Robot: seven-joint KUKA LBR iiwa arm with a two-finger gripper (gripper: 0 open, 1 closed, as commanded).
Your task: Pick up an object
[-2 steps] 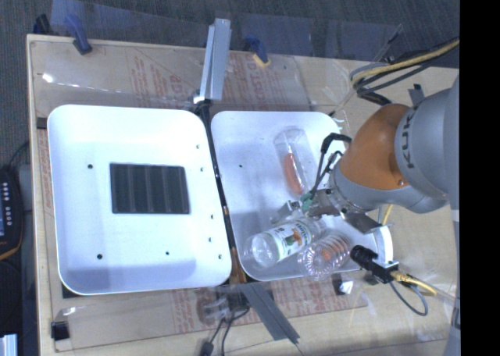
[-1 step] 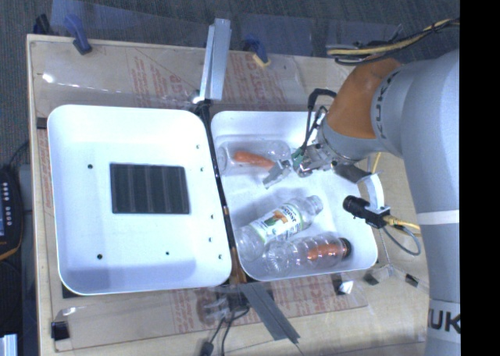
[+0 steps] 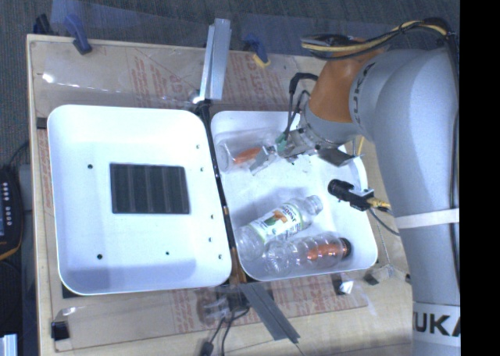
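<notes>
The right bin (image 3: 359,257) served as the landmark for all positions. The pincer (image 3: 291,146) hung low in the far half of that bin, just right of a small clear packet with an orange-red content (image 3: 248,156), which lay toward the bin's far-left corner. The packet lay immediately to the left of the pincer, touching or nearly touching its tip; contact could not be confirmed. Its long axis ran roughly left to right, tilted slightly, so it pointed almost straight at the pincer. Whether the pincer was released or clenched could not be told, as glare and clutter obscured the tip, and no object could be confirmed in its grip. The packet appeared thin, transparent and crinkled, and was judged likely to slide or deform under a grasp. In the near half of the right bin lay two clear plastic bottles: one with a green and orange label (image 3: 283,220), lying diagonally, and one with an amber band (image 3: 314,251) nearer the front wall. The left bin (image 3: 70,190) carried a dark ribbed panel (image 3: 149,189) at its centre. Both bins rested on the surface (image 3: 125,65).
</notes>
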